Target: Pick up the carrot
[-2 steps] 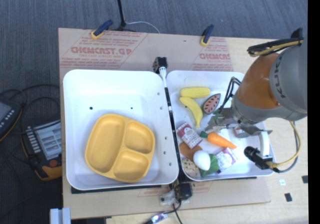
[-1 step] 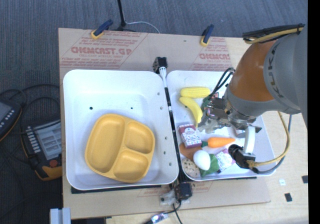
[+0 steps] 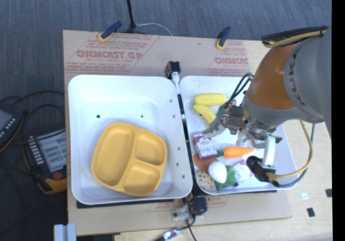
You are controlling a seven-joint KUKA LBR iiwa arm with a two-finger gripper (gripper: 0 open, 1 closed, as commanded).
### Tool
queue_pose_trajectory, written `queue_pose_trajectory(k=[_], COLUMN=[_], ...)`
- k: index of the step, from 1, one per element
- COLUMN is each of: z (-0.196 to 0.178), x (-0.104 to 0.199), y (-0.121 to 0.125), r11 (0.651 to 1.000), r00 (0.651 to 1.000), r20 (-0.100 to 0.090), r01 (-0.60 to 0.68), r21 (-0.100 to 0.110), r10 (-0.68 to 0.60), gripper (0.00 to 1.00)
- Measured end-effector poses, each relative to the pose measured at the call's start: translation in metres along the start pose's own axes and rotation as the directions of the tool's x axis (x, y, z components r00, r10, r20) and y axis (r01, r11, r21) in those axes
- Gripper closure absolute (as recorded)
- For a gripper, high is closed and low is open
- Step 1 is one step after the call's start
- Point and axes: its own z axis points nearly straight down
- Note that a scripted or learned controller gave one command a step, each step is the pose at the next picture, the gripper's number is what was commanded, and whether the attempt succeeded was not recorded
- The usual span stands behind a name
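left bin: yellow tray | right bin: corn, banana, egg

Bench board printed "CHEMCAST GP", partly hidden.

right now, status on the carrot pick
Gripper over right bin, grip unconfirmed. Carrot lying just below it, not lifted. Egg and small box crowd it.

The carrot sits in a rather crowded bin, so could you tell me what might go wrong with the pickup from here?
1. The carrot lies tight among a white egg, a small printed box and a green packet, so closing fingers may catch or shove a neighbour.
2. The gripper hangs just above it, hiding its far end; an off-centre grip on the tapered body could slip.
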Motion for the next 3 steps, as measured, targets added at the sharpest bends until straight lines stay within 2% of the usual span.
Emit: queue_pose_trajectory(k=[1,2,3], z=[0.08,0.088,0.074], x=[-0.041,-0.072,-0.075], y=[-0.006,0.067,0.071], r11=[0.992,0.998,0.997], r00=[0.992,0.998,0.998], r20=[-0.006,-0.01,0.002], r01=[0.124,-0.064,-0.065], r21=[-0.019,-0.015,-0.036], r10=[-0.124,0.064,0.065], gripper=[0.0,0.0,1.0])
